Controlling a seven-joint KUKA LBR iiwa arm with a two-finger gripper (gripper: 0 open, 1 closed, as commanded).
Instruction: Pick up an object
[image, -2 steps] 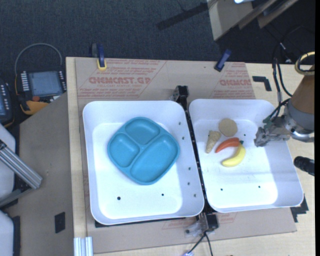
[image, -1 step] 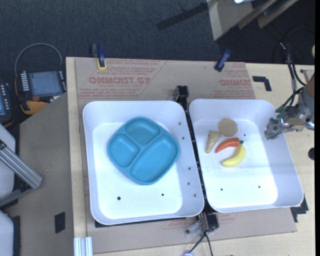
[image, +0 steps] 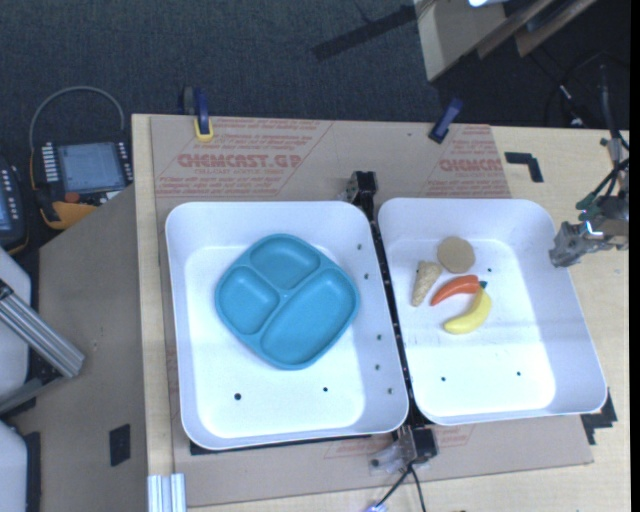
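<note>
In the right bin (image: 530, 385) lie several small items close together: a round tan disc (image: 456, 253), a pale cone-shaped piece (image: 424, 281), an orange carrot-like piece (image: 455, 288) and a yellow banana (image: 469, 314). The left bin (image: 200, 395) holds a blue divided plate (image: 287, 299). My gripper (image: 576, 240) hangs at the right bin's far right rim, well to the right of the items and apart from them. Nothing shows between it and the items.
Both bins sit on a cardboard-covered bench (image: 330, 150) with clamps at its far edge. A tablet and cables (image: 88, 165) lie off the bench at the left. The front half of the right bin is bare white floor.
</note>
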